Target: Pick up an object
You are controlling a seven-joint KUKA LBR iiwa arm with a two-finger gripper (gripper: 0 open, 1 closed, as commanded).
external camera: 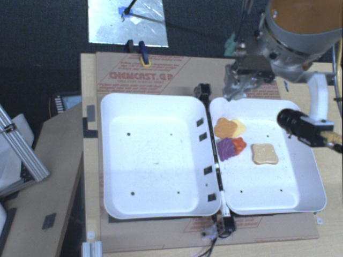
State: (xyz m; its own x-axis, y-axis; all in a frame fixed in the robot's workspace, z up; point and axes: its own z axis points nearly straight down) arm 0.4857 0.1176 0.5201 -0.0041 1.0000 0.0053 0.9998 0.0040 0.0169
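In the right-hand shallow white bin [300, 197], the tan toast-shaped toy slice [265, 154] lies flat toward the far half, with a purple grape-like piece [226, 149] and an orange chunk [225, 128] just left of it. It looks light and stiff, best pinched across its edges. Beyond that bin's far rim hangs the pincer [236, 90], carrying nothing; whether it's spread or closed, I cannot tell.

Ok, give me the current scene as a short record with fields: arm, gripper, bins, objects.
arm: reaches in from the right, above the right bin's far edge
gripper: above the right bin's far-left corner, nothing seen between its fingers
left bin: white, shallow
objects in right bin: orange piece, yellow piece, purple grapes, red piece, bread slice
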